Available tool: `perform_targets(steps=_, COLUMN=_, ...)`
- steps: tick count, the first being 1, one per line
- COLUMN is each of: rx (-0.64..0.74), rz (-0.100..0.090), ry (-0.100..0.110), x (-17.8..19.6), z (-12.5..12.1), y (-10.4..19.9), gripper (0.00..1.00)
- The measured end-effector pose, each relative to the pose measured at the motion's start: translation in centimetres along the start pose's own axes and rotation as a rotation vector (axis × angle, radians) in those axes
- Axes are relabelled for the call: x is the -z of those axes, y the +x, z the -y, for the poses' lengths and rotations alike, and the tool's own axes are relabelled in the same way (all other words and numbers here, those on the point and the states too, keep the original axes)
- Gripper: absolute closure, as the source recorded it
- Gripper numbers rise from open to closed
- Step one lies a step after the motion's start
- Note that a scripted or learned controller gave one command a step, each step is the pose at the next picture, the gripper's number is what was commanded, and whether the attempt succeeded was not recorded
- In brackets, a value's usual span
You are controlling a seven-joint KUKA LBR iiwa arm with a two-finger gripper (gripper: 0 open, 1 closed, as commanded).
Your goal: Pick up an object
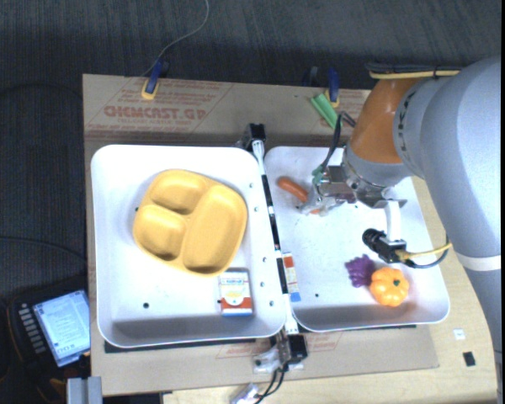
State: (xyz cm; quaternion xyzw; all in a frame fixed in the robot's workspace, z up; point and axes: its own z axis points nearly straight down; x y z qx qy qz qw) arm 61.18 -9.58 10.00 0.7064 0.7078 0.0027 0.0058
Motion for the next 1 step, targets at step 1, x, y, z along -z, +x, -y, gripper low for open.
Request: perform_targets(steps=1, rx=0.000, rz=-0.004, ry=0.010, x=8.58, z=1.65, y=6.57, gripper=1.00)
